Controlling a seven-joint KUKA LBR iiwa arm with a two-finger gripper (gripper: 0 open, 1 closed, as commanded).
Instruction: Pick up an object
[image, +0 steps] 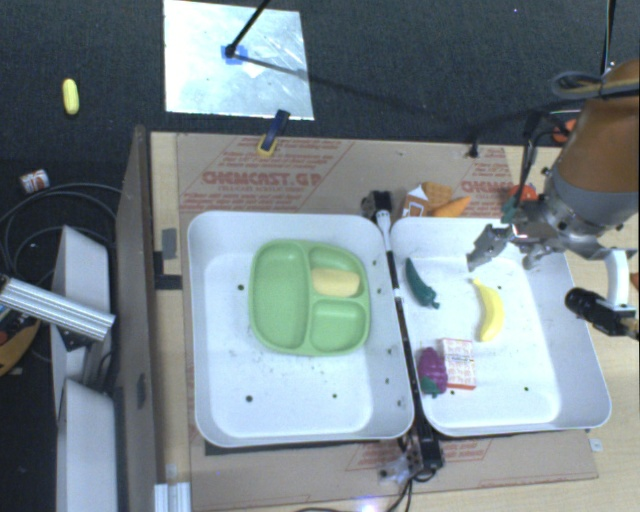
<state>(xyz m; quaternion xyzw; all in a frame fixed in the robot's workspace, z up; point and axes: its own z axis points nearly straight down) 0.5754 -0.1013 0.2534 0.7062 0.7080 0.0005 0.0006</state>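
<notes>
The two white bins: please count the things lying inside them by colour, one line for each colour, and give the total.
Green: 2, the divided plate in the left bin and the dark green pepper-like item in the right bin
Yellow: 2, the pale yellow item on the plate and the banana
Purple: 1, the grape bunch
White and red: 1, the small packet
Total: 6

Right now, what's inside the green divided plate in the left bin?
The green divided plate holds one pale yellow item in its upper right compartment. The other two compartments look bare. Whatever lies under that item is covered.
</notes>
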